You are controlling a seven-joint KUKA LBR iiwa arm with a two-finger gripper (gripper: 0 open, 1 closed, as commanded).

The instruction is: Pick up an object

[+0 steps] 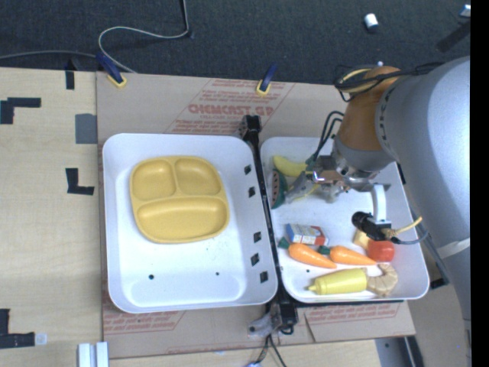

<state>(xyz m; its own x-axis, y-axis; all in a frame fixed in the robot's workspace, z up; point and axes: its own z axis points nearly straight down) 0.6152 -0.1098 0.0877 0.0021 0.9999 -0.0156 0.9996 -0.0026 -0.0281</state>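
Note:
My gripper is low over the upper left part of the right bin, reaching in from the right. Just to its left lie a yellow banana-like piece and a dark green item, very close to the gripper tip. Whether anything is held is hidden from this angle. Lower in the same bin sit a small printed box, two orange carrots, a red tomato, a yellow squeeze bottle and a beige piece.
The left bin holds a yellow divided plate in its upper half. A black divider strip runs between the bins. The arm's grey body looms over the right bin's right side.

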